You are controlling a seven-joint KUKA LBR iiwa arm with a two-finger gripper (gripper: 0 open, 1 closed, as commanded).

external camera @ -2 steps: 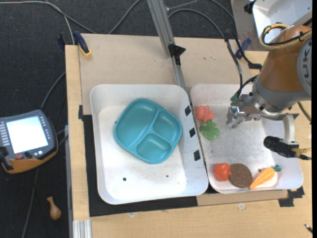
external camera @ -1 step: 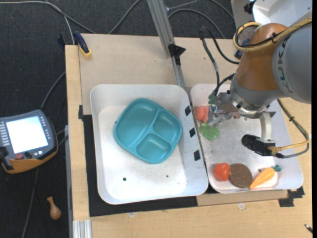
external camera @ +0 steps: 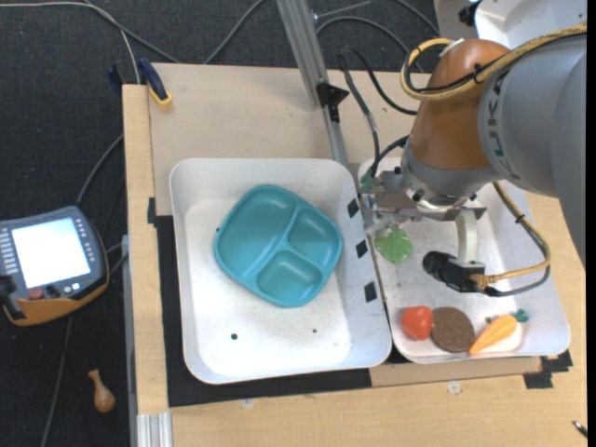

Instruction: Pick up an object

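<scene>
Nearest you, along the near edge of the right bin [external camera: 540, 305], three small things sit in a row. A red tomato-like piece [external camera: 417, 321] touches a brown disc [external camera: 453, 330]. An orange carrot [external camera: 494, 334] lies just beside the disc, toward the near right corner. Further back, close against that bin's left wall, is a pale green leafy piece [external camera: 395, 247]. The gripper [external camera: 380, 214] hangs right over it, carried by the grey arm [external camera: 545, 110] reaching in from the right. The wrist hides the gripper's working end, so you cannot tell whether it is apart, together, or clamped on the green piece. The left bin [external camera: 270, 343] holds a teal divided plate [external camera: 279, 245], set askew across its middle.

The step in hand looks like a grasp at the green piece. To do it well, mind the wall between the bins. The piece sits tight against it, so one side of the gripper could land on the rim instead of beside the piece. Centre over the green, go low before closing, then lift straight up. Count it as picked only once the piece rises clear of the bin floor with the gripper.
</scene>
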